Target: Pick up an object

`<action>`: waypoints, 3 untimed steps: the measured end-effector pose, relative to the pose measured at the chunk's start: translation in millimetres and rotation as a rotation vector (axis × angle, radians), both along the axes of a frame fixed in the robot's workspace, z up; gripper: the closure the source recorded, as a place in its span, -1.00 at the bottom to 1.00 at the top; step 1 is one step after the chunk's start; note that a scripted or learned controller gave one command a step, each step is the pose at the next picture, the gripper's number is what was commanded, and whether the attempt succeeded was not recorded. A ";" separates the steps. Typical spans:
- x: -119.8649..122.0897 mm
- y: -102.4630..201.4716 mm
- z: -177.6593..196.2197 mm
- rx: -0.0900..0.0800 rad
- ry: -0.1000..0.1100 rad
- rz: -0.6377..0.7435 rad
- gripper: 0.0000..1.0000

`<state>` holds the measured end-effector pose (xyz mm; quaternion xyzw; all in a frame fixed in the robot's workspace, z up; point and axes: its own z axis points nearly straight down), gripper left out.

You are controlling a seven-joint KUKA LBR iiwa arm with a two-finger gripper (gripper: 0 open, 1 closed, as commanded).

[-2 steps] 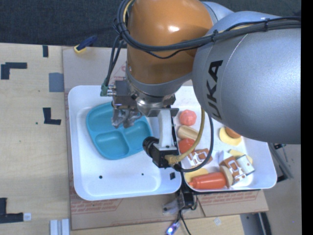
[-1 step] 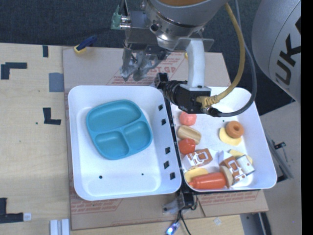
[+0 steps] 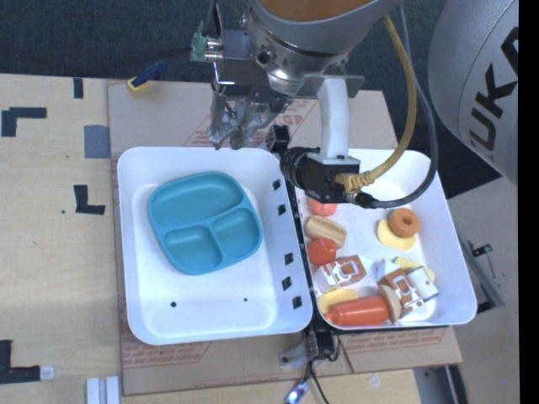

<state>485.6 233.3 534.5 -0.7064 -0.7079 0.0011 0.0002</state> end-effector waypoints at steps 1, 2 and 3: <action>6.7 -108.8 -165.3 -0.007 0.015 -0.013 1.00; 34.0 -102.0 -270.8 -0.003 0.011 -0.002 1.00; 49.4 -60.9 -175.6 0.005 -0.010 0.004 1.00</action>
